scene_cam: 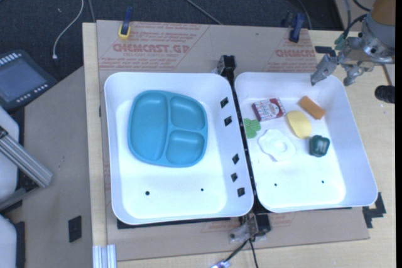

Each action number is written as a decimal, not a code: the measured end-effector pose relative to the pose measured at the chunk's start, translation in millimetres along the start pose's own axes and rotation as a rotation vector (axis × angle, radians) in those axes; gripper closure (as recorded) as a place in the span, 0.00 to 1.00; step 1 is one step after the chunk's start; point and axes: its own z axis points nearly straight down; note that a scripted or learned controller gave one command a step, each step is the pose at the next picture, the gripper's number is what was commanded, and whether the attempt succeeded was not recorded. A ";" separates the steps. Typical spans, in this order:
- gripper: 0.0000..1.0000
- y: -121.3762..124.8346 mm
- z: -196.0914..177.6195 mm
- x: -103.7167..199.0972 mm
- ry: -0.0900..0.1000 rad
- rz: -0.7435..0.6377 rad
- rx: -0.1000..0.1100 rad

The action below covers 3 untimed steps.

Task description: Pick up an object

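The right bin (352, 185) holds several small objects: a dark red packet (268, 109), an orange block (311, 107), a yellow lemon-like piece (299, 123), a green leafy piece (251, 128), a white flat piece (276, 145) and a dark green round item (319, 145). My gripper (337, 73) hangs above the bin's far right rim, up and right of the orange block. Its fingers are spread apart with nothing between them.
The left bin (125, 191) contains a blue divided plate (168, 128). A black hinge strip with clips (233, 135) runs between the bins. Two clamps (126, 27) (295, 27) grip the cardboard's far edge. Cables lie on the floor behind.
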 end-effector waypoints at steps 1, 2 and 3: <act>0.00 2.3 -6.8 0.6 -0.003 -0.003 -0.011; 0.00 -2.7 39.6 -4.8 -0.002 -0.002 -0.005; 0.00 -2.1 103.7 -7.8 -0.001 -0.003 -0.004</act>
